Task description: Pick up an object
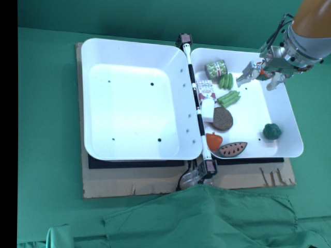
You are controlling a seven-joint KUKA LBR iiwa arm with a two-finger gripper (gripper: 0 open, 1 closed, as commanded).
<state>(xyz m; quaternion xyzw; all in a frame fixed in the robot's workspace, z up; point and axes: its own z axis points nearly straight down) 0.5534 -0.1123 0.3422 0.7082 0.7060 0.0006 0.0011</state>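
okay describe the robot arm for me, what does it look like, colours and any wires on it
The arm comes in from the right, with a broad orange band above a light grey wrist section. Thin dark cables loop along its left side. At its end is the tool, a cluttered silver-grey metal assembly with two pale fingers and a small reddish-orange spot at its middle.

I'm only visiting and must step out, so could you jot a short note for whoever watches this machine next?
End effector: open, holding nothing, above the right bin's far edge.
Things: all in the right bin; green can, pea pods, carton, brown cookie, orange pepper, watermelon slice, broccoli.
Done: nothing picked up.
Left: lower onto one item, perhaps the pea pods nearby, grip and lift.
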